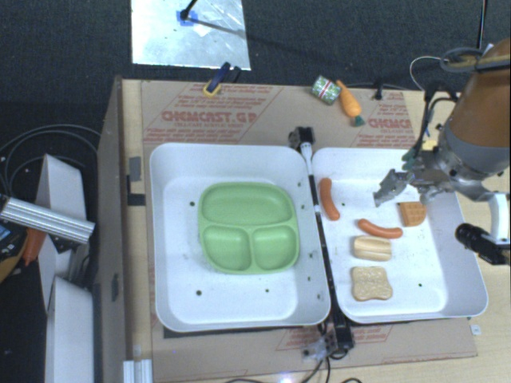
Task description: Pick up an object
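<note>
The hand (393, 187) hangs over the right bin (463, 294), toward its upper middle; whether it is open or closed I cannot tell from this slanted view, and nothing shows in its grasp. The candidates lie around it: a small orange cracker (412, 213) just beside it at five o'clock, a reddish sausage (379, 229) at six o'clock, a second sausage (327, 199) well off at nine o'clock by the bin wall, with a pale bun (372, 249) and a toast slice (371, 283) farther down. The left bin (172, 214) holds a green divided plate (248, 227).

The risk, as I judge it, is crowding. Cracker and sausage sit near each other, so a descent between them could nudge both and catch neither. The flat cracker may slip out, and the sausage could roll aside.
</note>
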You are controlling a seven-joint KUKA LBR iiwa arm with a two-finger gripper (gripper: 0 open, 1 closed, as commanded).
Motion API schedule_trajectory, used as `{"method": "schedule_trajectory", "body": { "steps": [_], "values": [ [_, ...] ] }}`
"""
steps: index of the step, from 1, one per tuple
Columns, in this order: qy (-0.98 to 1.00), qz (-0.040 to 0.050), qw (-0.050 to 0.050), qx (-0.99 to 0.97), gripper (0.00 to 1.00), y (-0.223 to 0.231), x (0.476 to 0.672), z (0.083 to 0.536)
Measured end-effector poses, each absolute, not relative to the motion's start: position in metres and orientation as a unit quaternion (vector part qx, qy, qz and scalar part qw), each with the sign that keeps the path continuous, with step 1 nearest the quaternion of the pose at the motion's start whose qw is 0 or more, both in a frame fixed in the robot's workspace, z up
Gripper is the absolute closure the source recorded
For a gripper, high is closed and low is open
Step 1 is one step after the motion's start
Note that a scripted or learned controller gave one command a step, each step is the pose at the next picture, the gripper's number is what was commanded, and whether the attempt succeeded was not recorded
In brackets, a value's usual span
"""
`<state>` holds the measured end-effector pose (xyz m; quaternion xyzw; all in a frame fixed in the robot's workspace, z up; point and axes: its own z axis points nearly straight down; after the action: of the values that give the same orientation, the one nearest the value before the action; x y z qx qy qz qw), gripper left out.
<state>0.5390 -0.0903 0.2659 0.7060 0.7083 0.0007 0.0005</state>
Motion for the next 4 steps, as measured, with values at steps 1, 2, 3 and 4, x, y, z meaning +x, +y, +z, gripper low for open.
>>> {"method": "schedule_trajectory", "body": {
  "steps": [1,2,3,4],
  "values": [
    [0.707,-0.0005,0.000,0.707,0.00,-0.104,0.550,0.169],
    [0.707,0.0005,0.001,0.707,0.00,-0.116,0.569,0.084],
    [0.707,0.0000,0.000,0.707,0.00,-0.136,0.486,0.084],
    [0.708,0.0019,0.001,0.706,1.00,-0.135,0.488,0.095]
  ]
}}
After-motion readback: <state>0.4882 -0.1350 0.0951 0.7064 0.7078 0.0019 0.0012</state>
